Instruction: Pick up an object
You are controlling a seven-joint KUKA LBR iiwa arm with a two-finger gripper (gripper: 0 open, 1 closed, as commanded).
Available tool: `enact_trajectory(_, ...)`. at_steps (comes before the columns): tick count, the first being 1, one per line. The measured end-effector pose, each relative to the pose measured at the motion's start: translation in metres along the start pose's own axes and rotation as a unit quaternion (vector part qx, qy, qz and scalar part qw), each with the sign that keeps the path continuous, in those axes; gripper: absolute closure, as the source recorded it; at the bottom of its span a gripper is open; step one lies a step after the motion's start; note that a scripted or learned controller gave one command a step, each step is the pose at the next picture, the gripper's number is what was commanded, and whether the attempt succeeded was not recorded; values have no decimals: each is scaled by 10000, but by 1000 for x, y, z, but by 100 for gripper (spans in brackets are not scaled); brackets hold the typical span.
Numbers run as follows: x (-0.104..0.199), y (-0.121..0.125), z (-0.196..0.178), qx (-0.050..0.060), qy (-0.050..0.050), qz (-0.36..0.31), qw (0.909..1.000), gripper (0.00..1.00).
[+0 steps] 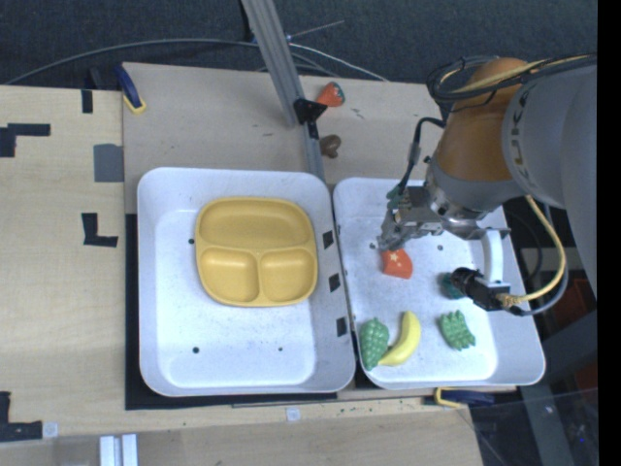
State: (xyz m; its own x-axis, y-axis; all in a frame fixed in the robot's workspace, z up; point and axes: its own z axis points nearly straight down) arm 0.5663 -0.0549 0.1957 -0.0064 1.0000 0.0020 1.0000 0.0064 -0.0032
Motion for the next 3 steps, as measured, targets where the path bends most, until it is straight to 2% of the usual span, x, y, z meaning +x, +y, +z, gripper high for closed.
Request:
enact_trajectory(1, 52, 1, 1, -2, 0, -5, 10000, 100)
enact_trajectory(2, 105, -8, -3, 1, 1, -8, 10000, 100)
enact_trajectory(3, 147, -5, -17, -10, -2, -1, 10000, 100)
